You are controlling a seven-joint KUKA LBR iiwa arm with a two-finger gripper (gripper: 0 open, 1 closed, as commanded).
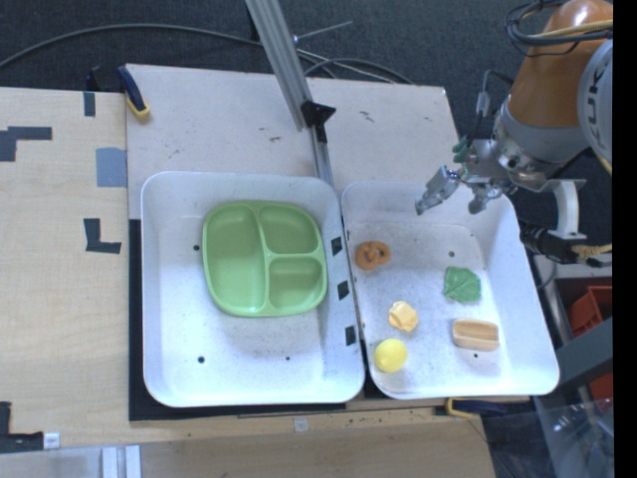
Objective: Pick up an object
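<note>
Yellow ball (390, 355) sits at the right bin's (528, 267) front edge, untouched. My gripper (454, 195) hovers over that bin's far end, fingers apart and empty; the whole pick is still ahead.

Green divided plate (265, 258) in left white bin (164, 297), metal pole (282, 50), dark cables (149, 34) behind

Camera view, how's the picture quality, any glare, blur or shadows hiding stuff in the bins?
Camera view: even, soft lighting, faint shadows; the white bins look bright but not blown out; the green plate stays readable; the gripper looks slightly soft, its fingers hard to resolve.
</note>
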